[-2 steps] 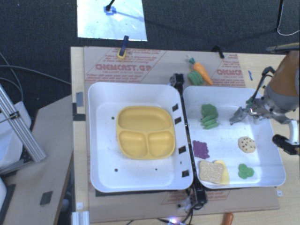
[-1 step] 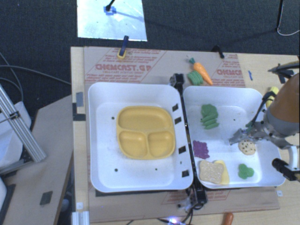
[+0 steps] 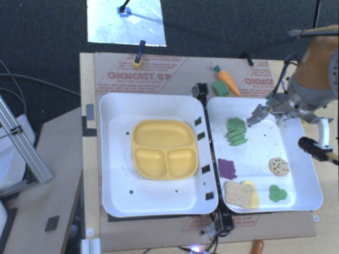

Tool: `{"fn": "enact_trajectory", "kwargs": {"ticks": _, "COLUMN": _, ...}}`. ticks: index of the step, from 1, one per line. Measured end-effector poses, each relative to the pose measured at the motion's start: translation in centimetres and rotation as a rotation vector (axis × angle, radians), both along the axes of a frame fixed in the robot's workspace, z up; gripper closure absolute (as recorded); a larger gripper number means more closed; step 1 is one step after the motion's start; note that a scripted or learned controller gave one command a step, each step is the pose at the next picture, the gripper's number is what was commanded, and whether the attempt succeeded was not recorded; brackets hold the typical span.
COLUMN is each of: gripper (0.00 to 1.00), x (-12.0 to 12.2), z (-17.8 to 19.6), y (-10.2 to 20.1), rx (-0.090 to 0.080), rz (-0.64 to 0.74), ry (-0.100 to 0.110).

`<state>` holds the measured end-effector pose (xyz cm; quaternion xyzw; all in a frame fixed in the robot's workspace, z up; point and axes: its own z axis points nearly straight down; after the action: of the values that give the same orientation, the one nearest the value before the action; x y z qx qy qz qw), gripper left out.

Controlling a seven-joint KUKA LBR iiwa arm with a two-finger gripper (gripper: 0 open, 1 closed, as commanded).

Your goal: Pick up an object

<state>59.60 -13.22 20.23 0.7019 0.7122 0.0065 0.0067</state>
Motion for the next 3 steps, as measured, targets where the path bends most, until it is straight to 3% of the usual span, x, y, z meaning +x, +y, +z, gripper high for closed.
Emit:
{"fn": "enact_trajectory", "kwargs": {"ticks": 1, "gripper": 0.0, "x": -2.1, "z": -12.4, "y": -4.7, "rx": 0.0, "rz": -0.018, "ry": 0.023}}
{"fn": "enact_trajectory", "kwargs": {"ticks": 2, "gripper": 0.0, "x": -11.4, "z": -9.4, "y": -7.8, "rx": -0.002, "rz": -0.021, "ry": 0.022}}
{"fn": "enact_trajectory", "kwargs": {"ticks": 3, "gripper": 0.0, "x": -3.0, "z": -9.0, "y": -2.0, "rx": 0.0, "rz": -0.002, "ry": 0.01}}
